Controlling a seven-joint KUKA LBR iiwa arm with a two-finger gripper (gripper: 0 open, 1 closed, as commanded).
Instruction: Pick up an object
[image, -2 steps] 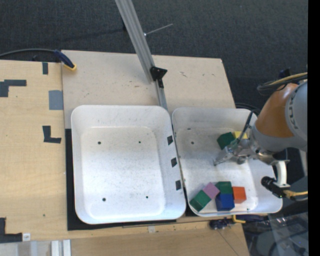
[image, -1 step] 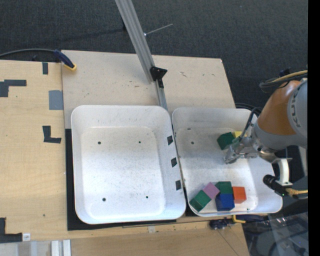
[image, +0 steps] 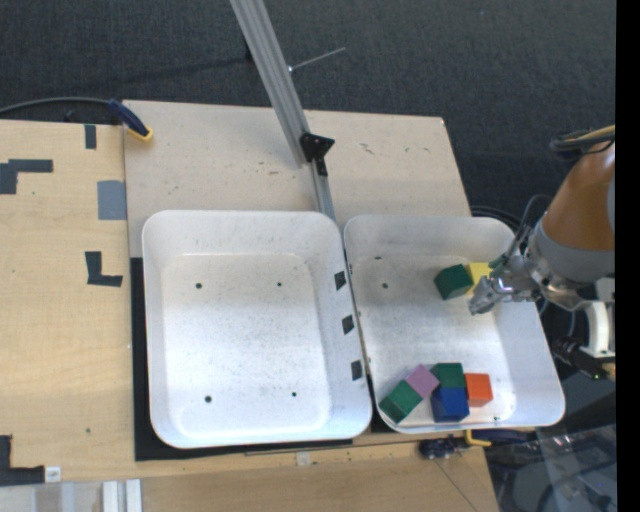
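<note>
My tool (image: 487, 296) hangs near the right bin's (image: 520, 330) right edge, just beside a green cube (image: 453, 281) and a yellow block (image: 481, 271); its grip state I cannot tell.

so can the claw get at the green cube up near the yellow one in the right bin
Probably yes: the claw sits just right of the small green cube, with nothing over it; only the small yellow block touches its right side.

a robotics lab: taped plywood bench (image: 250, 160), white bins (image: 160, 300), grey carpet (image: 400, 50)
</note>
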